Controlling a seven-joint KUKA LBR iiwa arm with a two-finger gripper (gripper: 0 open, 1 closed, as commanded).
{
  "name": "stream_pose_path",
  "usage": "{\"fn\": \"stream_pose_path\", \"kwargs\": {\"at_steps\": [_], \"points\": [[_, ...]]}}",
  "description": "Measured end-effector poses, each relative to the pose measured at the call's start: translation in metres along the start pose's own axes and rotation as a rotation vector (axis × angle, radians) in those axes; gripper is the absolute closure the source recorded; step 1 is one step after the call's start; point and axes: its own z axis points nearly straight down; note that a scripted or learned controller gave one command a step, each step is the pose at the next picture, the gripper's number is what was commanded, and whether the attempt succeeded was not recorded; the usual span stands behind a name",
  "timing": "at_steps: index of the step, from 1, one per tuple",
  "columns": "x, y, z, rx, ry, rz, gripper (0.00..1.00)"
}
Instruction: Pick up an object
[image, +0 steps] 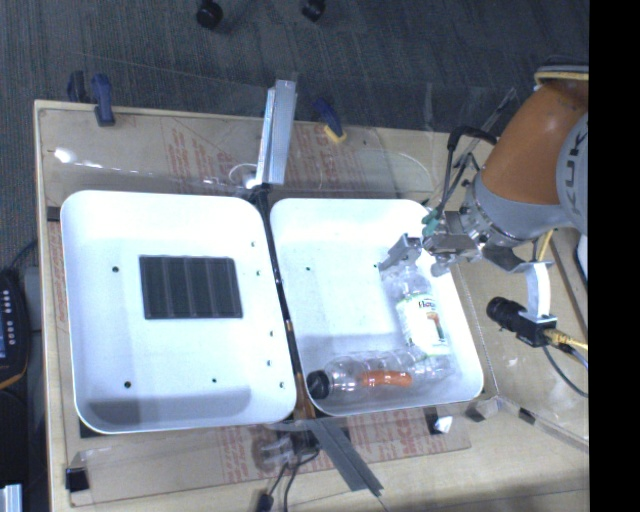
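Observation:
My gripper (402, 256) hangs over the right side of the right bin (330, 225), reaching in from the right. Just below it lies a clear plastic bottle (421, 318) with a white and orange label, stretched along the bin's right wall with its upper end under the gripper. A second clear bottle (375, 377) with a black cap and an orange label lies along the front wall. I see nothing lifted off the bin floor. In the left bin (100, 230) a dark grey ribbed rectangular slab (190, 287) lies flat.
An upright metal bar (276, 135) stands behind the gap between the bins. Blue clamps (101, 98) hold the board's far edge. The two bottles nearly touch in the right bin's front right corner.

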Motion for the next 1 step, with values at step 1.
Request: {"fn": "stream_pose_path", "kwargs": {"at_steps": [1], "points": [[-0.0212, 0.0409, 0.0587, -0.001, 0.0, -0.109, 0.0]]}}
